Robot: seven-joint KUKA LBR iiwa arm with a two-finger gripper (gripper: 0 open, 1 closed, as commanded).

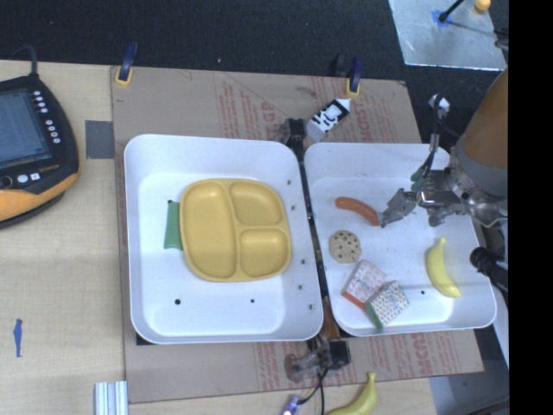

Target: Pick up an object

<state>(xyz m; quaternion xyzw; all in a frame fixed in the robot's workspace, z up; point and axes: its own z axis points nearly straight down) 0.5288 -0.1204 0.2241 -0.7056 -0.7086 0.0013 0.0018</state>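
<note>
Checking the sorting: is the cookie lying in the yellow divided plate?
No, the cookie lies in the right bin, while the yellow divided plate sits in the left bin.

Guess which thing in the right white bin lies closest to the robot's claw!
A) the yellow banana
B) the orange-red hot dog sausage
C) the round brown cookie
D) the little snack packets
B: the orange-red hot dog sausage lies just left of the claw in the right white bin, nearer than the other things.

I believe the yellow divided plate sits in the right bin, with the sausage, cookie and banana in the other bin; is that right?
Not quite: the camera view shows the yellow divided plate in the left bin. The sausage, cookie and banana lie in the right bin.
</note>
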